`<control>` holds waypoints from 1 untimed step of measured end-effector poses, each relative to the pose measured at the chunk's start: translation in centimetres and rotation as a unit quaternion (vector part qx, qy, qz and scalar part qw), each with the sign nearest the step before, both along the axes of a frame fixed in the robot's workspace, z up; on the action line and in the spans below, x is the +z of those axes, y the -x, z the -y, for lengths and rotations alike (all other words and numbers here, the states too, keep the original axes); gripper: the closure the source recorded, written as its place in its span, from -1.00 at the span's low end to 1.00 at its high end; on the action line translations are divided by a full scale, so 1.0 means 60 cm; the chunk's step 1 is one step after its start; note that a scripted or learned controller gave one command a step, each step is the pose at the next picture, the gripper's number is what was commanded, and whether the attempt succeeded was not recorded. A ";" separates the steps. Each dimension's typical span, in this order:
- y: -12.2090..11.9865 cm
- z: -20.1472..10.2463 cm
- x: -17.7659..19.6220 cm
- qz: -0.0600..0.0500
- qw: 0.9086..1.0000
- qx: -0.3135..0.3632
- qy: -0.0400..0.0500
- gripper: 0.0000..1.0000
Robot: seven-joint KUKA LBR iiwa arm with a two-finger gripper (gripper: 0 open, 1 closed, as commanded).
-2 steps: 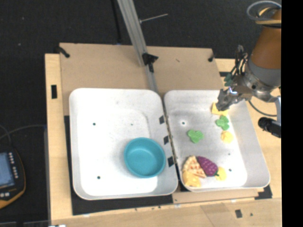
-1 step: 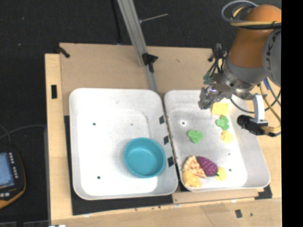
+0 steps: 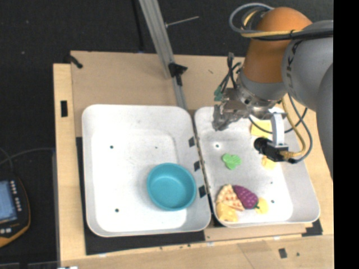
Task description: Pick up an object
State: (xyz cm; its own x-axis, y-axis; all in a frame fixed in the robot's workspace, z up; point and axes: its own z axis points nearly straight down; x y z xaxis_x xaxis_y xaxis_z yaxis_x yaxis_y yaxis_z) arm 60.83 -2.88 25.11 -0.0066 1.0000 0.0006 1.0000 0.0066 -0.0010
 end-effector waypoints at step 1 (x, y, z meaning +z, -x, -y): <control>-0.014 -0.083 -0.022 -0.001 1.000 0.000 0.000 1.00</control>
